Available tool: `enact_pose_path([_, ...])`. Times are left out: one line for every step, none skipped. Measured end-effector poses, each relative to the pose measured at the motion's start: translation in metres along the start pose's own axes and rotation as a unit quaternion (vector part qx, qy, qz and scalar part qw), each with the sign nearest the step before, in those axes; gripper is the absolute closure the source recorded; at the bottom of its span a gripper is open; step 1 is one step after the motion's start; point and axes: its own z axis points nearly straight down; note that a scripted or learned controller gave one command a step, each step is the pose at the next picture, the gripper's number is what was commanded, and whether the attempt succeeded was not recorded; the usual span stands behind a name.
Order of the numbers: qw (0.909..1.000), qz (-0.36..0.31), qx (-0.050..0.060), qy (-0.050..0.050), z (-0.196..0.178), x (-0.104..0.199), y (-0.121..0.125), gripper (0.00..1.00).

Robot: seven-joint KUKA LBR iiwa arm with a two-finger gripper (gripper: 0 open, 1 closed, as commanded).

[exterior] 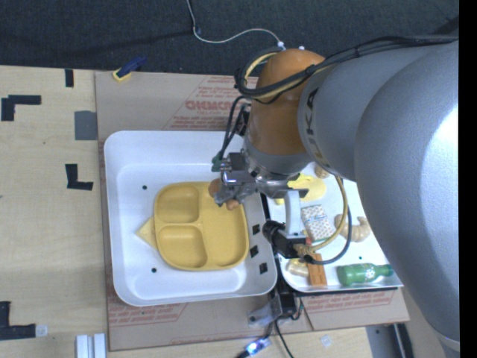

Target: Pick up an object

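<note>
The gripper (227, 191) hangs low over the far right corner of the yellow tray (200, 235) in the left bin (119, 222), probably to reach its rim; its opening can't be told.

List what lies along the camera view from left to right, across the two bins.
Left bin → yellow divided tray → gripper at the tray's right edge → patterned packet in the right bin → green bottle.
</note>
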Motion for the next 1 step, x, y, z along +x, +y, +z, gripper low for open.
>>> enact_pose_path([1.0, 0.0, -0.001, 0.001, -0.0144, 0.0008, -0.0035, 1.0])
